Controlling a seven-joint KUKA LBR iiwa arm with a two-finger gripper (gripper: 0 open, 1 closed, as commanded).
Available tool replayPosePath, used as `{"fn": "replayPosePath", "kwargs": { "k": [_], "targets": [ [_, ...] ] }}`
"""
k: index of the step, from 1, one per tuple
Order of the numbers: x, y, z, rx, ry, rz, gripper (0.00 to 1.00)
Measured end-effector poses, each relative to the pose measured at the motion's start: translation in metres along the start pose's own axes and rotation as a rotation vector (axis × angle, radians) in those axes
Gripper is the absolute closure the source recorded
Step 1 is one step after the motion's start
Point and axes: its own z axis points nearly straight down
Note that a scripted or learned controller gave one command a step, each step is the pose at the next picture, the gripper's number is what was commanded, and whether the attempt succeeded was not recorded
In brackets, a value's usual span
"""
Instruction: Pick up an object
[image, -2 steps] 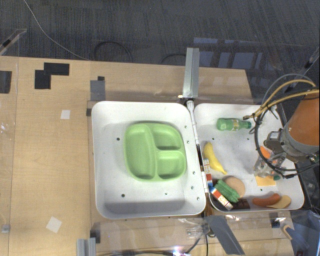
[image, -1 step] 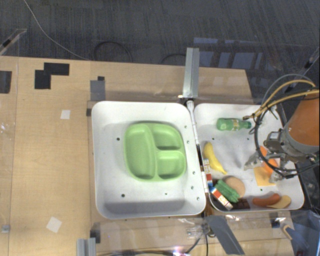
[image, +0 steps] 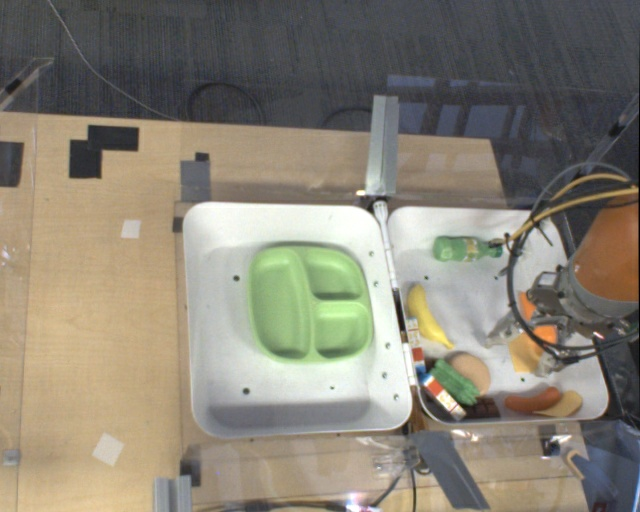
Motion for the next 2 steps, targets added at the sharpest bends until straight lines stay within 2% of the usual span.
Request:
{"fn": "replayPosePath", "kwargs": {
  "k": [1, 2],
  "targets": [
    [-0.005, -0.003, -0.015, 0.013, -0.008, -0.004, 1.0],
    [0.006, 0.016, -0.069, -0.005, 0.001, -0.426, 1.0]
  ]
}}
